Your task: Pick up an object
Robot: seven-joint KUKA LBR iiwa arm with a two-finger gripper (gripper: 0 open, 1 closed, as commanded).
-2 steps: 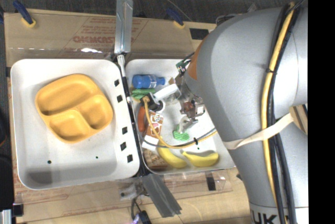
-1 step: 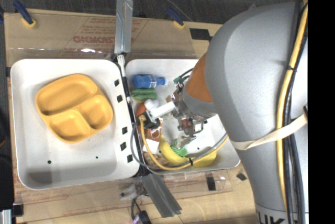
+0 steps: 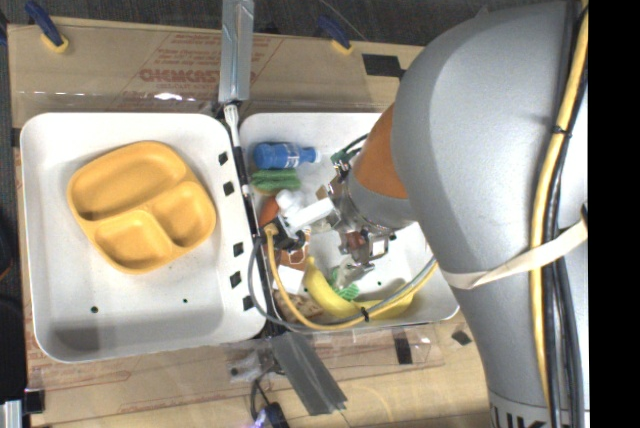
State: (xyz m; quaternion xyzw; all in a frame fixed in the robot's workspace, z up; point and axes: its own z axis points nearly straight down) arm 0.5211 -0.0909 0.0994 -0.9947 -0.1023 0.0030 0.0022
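Two shallow white bins are sitting side by side on the bench; the left bin [image 3: 45, 216] is holding a yellow divided tray [image 3: 142, 205], which is lying tilted toward the bin's upper left corner with its three compartments facing up. The right bin [image 3: 300, 128] is carrying the clutter: a blue bottle [image 3: 280, 156] is lying on its side near the bin's upper left corner; a green object [image 3: 274, 181] is lying just below it along the left wall; a banana [image 3: 330, 298] is curving along the bottom edge, with a small green piece [image 3: 348, 292] touching it. The grey arm [image 3: 490, 176] is reaching over the right bin from the right, covering much of it; the gripper [image 3: 358, 251] is hanging above the bin's middle, just above the banana; whether it is open or grasping anything cannot be told here.
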